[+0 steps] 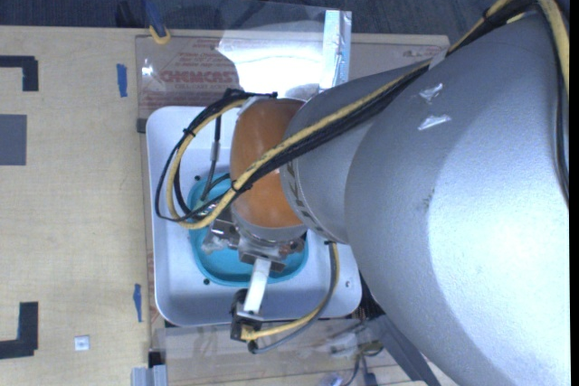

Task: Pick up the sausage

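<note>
Arm: the big grey metal arm link (pixel 452 185) sits closest to my camera and covers most of my right side, with the orange band (pixel 262 163) just above the wrist.
Tool: the two-finger gripper (pixel 258 262) hangs under that band, low inside the shallow white plastic bin (pixel 167 194); I cannot tell whether it is apart, together or clamped on anything, because the wrist hides it.
Beneath the tool: a blue, rounded plastic piece (pixel 206 259) lies directly under and around the wrist, seemingly a dish or lid.
Sausage: I cannot make it out; if it is in this bin, it is under the wrist or arm, hidden from me.
Cables: yellow and black cables (pixel 185 167) loop out beside the wrist, over the bin.
Risk, grasp: I judge the tool may close on the blue piece or on nothing, as I cannot confirm what is under it.
Risk, snag: the slack cable loop hanging near the bin's near rim could catch on a lift.
Risk, verification: with the arm blocking my view, I could not confirm a hold until it rises.
</note>
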You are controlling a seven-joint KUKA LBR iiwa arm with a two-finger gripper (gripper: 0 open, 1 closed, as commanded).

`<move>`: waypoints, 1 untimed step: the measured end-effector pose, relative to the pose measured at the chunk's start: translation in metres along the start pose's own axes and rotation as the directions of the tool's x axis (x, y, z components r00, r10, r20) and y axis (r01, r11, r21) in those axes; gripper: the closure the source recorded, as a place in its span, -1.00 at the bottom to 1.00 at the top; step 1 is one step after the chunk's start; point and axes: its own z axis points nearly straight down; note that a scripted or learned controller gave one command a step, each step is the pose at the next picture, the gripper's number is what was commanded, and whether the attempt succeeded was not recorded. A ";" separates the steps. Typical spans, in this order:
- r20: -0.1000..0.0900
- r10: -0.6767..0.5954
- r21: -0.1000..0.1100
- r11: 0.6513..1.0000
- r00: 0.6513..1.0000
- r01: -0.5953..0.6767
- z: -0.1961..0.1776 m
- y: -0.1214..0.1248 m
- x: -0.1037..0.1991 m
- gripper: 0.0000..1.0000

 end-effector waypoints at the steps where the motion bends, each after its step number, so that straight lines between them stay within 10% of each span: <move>1: 0.000 -0.265 -0.003 0.964 0.964 0.265 -0.025 0.004 -0.009 -1.00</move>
